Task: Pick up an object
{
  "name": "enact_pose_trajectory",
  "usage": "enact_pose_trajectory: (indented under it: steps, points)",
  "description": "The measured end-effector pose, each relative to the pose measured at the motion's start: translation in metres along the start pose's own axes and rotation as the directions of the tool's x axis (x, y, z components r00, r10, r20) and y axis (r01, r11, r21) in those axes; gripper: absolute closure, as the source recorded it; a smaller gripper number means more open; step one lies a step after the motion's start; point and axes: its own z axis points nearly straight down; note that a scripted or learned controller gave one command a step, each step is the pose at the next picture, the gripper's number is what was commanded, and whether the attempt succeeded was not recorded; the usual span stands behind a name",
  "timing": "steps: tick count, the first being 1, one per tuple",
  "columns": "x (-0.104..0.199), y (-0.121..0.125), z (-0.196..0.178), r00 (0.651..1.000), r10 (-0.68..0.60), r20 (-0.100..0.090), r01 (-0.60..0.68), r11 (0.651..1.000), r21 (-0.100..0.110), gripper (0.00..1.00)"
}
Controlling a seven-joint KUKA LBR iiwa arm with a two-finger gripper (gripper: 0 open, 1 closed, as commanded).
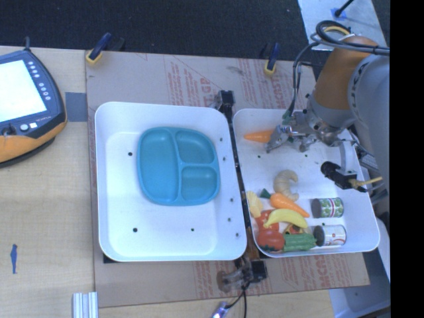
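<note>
Faint, unreadable red print covers the tabletop (pixel 165 78), and an orange carrot (pixel 258 136) lies just left of the gripper (pixel 283 136), its state unclear.

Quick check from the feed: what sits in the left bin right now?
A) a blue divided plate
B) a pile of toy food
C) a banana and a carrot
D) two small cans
A: a blue divided plate lies in the left bin; the cans and toy food are in the right bin.
</note>
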Motion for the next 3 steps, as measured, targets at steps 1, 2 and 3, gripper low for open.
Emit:
enact_pose_trajectory:
  steps: [1,2,3]
  points:
    - [0.043,0.011,-0.002,1.000,0.000,0.001,0.000,1.000,-0.004,0.00]
    - [0.040,0.010,-0.011,1.000,-0.001,0.002,0.001,1.000,0.001,1.00]
    - [0.040,0.010,-0.022,1.000,-0.002,0.003,0.002,1.000,0.000,1.00]
